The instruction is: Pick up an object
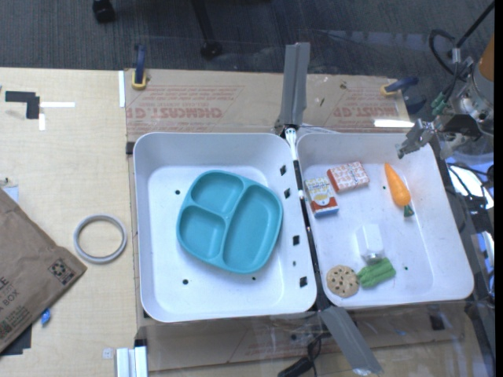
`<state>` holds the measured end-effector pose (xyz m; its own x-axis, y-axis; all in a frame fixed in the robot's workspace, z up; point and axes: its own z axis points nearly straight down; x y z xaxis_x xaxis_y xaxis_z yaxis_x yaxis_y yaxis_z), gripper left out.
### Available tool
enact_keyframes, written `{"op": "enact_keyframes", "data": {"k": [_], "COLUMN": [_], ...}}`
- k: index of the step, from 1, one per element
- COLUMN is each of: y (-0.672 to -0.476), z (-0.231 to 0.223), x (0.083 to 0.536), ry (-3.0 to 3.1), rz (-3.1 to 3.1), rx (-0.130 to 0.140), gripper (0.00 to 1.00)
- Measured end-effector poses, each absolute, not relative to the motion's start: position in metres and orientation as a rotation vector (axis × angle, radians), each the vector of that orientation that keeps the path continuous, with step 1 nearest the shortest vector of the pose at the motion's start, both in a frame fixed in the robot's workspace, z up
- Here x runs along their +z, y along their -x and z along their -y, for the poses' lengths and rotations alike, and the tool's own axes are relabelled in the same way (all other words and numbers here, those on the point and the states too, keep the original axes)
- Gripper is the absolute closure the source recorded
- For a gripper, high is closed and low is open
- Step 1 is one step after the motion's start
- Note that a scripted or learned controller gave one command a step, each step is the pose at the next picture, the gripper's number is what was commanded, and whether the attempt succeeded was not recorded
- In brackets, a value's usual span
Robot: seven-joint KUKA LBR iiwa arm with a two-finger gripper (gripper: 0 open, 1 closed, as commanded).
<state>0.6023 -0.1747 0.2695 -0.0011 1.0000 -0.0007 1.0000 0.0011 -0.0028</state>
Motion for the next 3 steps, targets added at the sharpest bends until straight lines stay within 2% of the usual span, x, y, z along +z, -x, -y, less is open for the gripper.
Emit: {"op": "enact_keyframes", "data": {"k": [1,2,3], "y": [-0.605,-0.605,-0.646], "z": [0.211,0.212,0.152], "x": [0.099,0.109,0.216], "ry": [2.09,2.095,2.33], "rz": [2.346,2.344,2.109], "rx": [0.001,0.0,0.002], "gripper": [0.0,1.0,1.0]}}
